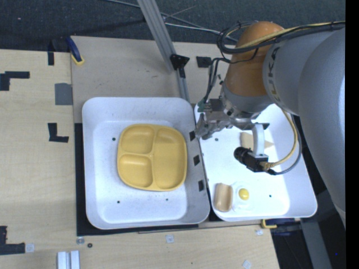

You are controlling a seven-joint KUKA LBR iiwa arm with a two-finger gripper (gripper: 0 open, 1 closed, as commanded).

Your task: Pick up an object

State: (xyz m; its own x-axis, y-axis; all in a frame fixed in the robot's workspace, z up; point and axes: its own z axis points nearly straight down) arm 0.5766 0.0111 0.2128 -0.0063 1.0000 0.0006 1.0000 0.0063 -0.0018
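My gripper (210, 126) hangs over the far left corner of the right bin (291, 202), close to the wall shared with the left bin. A tan bread-like piece (223, 196) lies at the near left of the right bin. Beside it on the right is a white fried-egg toy with a yellow yolk (243, 194). A pale tan block (248, 138) lies in the middle of that bin, partly hidden by the arm's black fitting (250, 158). Nothing shows under the gripper itself.
A yellow divided plate (152, 156) lies in the middle of the left bin (101, 150). A slanted metal post (162, 35) rises behind the bins. The grey arm and its orange band (252, 55) cover the right bin's far right part.
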